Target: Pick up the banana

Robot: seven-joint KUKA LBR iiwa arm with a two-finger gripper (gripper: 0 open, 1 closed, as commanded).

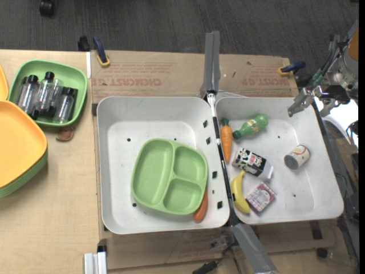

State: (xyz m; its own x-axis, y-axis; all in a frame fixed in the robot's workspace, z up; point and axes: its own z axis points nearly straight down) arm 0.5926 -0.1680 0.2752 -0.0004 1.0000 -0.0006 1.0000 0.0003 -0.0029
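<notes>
The yellow banana (239, 194) lies in the right bin (319, 207), close to its left wall near the front, curving from top to bottom. A pink packet (261, 197) touches its right side. My gripper (305, 99) hangs over the back right corner of the right bin, far from the banana and well above it. Nothing shows in the gripper.
The right bin also holds a carrot (226, 141), a green bottle (251, 126), a black and white carton (249, 161) and a small can (296, 156). In the left bin (114, 124) lie a green divided plate (169, 177) and an orange sausage (201, 209). A green tray of bottles (48, 93) and orange plates (17, 147) stand far left.
</notes>
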